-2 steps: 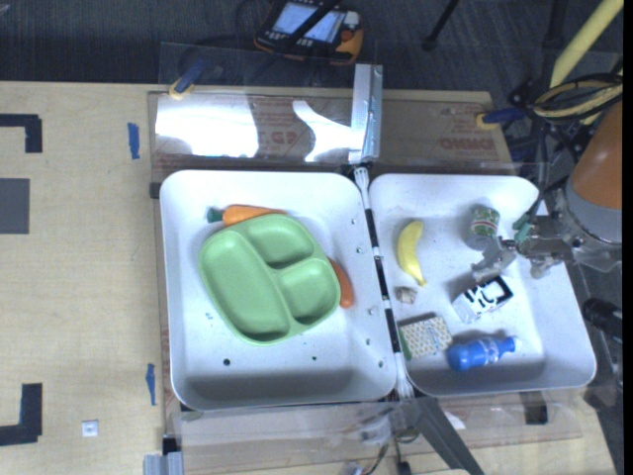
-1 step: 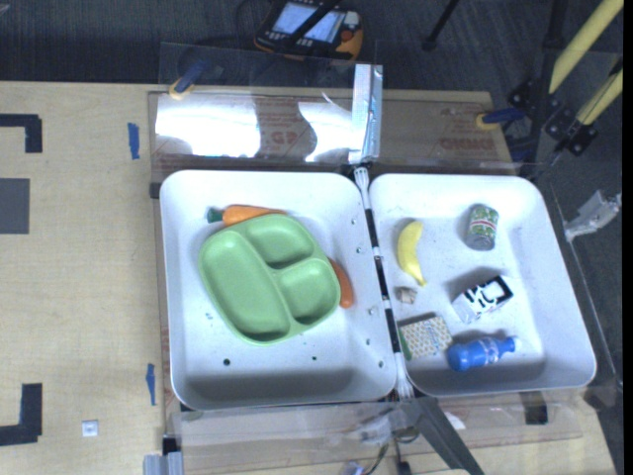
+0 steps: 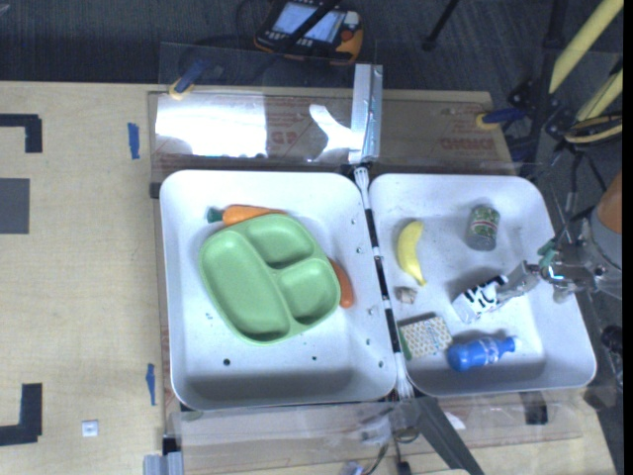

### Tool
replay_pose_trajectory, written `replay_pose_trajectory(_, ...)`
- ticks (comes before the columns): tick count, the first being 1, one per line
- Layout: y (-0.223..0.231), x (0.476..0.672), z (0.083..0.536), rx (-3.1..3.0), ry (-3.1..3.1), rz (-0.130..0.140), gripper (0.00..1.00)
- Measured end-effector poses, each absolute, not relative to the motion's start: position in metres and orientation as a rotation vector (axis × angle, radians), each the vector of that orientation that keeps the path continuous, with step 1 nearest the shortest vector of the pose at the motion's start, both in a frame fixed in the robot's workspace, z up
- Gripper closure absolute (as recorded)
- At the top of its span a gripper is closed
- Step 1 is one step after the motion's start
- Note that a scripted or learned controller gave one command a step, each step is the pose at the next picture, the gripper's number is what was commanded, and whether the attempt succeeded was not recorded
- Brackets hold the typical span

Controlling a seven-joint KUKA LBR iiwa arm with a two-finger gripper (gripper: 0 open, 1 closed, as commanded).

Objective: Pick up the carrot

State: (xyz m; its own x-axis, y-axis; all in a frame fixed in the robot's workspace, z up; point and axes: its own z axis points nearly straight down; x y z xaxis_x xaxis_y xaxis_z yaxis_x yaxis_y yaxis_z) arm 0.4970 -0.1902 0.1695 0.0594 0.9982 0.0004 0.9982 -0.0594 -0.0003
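Observation:
The carrot (image 3: 249,212), orange with a green top at its left end, lies in the left bin (image 3: 188,265) against the far edge of a green divided plate (image 3: 269,277), which partly hides it. My gripper (image 3: 560,269) hangs over the right rim of the right bin (image 3: 554,364), far to the right of the carrot. It is close to a black-and-white object (image 3: 483,296).
Another orange piece (image 3: 343,285) pokes out at the plate's right edge. The right bin holds a banana (image 3: 410,250), a small can (image 3: 483,226), a patterned pad (image 3: 427,336) and a blue bottle (image 3: 479,352). A metal divider (image 3: 367,117) stands behind the bins.

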Motion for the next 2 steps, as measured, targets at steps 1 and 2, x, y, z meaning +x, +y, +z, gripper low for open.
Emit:
replay_pose_trajectory(1, -0.192, 0.497, 0.179, -2.292, -2.152, -0.002, 1.0)
replay_pose_trajectory(2, -0.134, 0.502, 0.247, -2.201, -2.244, -0.001, 1.0)
